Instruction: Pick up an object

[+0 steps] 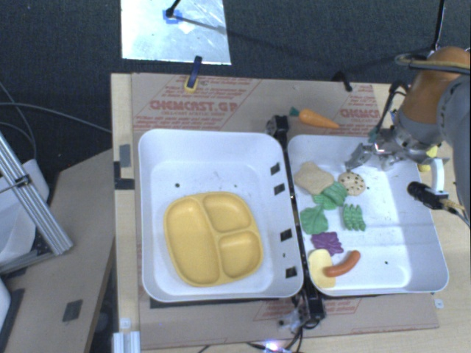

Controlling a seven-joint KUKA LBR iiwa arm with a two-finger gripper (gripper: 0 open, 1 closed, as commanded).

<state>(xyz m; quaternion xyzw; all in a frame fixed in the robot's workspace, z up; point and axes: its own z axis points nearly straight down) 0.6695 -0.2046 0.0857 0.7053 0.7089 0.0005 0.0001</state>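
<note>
The right bin point(421, 259) holds several toy foods. A tan bread slice point(314, 176) lies at its back left, with a brown-dotted cookie point(352, 183) beside it. Below them are a green lettuce piece point(333, 195), a green leaf point(314, 219), a ridged green piece point(354, 216) and purple grapes point(327, 242). A red sausage point(342, 264) rests against a yellow piece point(318, 265) near the front. My gripper point(366, 155) hangs over the bin's back part, just above and right of the cookie, with nothing seen held in it.
The left bin point(213, 145) holds a yellow divided plate point(212, 237). An orange carrot point(316, 118) lies on the cardboard behind the bins. The arm reaches in over the right bin's back right corner.
</note>
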